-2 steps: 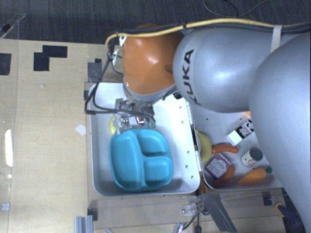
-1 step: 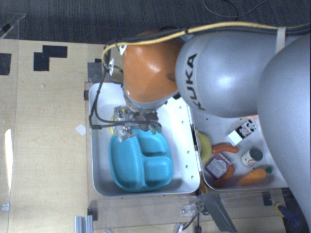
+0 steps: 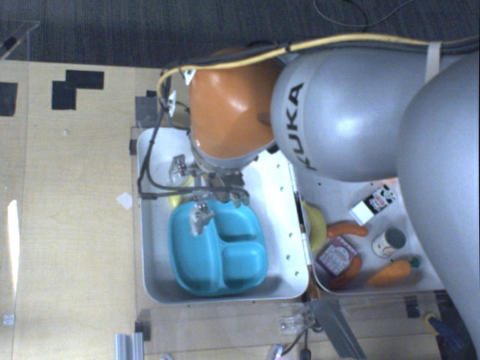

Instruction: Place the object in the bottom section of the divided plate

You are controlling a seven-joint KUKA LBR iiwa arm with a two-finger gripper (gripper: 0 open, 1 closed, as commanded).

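Observation:
A blue divided plate [image 3: 217, 250] lies in the left white bin [image 3: 281, 276], with one long section on its left and two smaller sections on its right. My gripper [image 3: 201, 216] hangs under the orange wrist band [image 3: 225, 111], right over the plate's upper left part. A bit of something yellow [image 3: 177, 199] peeks out beside the gripper at the plate's upper left rim. The arm hides the back half of this bin.
The right bin [image 3: 405, 280] holds a yellow item [image 3: 316, 227], a dark red packet [image 3: 336, 257], two orange carrot-like pieces [image 3: 390, 272], a small round can [image 3: 390, 240] and a white box [image 3: 375, 201]. The grey arm covers the upper right. Wooden bench lies to the left.

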